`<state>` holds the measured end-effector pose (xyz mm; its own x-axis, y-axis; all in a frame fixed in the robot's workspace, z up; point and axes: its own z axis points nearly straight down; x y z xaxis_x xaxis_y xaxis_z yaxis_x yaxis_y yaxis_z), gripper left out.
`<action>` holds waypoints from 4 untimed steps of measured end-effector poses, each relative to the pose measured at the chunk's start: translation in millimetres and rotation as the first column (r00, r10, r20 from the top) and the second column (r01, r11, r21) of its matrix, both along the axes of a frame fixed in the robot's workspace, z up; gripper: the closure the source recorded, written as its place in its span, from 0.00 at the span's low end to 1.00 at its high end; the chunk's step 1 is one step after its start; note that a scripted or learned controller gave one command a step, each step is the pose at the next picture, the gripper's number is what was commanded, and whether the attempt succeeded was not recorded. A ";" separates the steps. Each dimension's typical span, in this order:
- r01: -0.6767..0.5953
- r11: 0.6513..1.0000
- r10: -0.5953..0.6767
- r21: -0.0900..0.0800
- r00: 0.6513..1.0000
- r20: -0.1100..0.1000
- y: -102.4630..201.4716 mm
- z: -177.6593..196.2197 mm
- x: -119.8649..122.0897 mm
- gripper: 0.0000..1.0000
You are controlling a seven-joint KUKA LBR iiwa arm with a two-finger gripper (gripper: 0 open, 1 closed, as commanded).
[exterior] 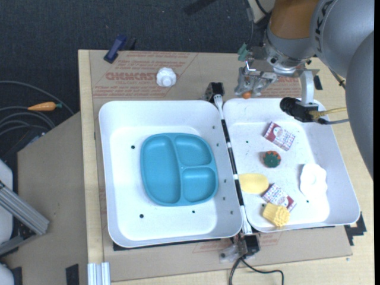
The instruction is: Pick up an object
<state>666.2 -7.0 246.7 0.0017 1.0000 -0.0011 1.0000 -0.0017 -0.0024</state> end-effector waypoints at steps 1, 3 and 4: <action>-0.005 1.000 0.005 0.003 1.000 0.005 73.9 19.7 0.5 1.00; -0.005 1.000 0.005 0.003 1.000 0.004 96.9 21.5 -2.2 1.00; 0.000 1.000 0.000 0.000 1.000 -0.001 19.6 -6.6 -10.6 1.00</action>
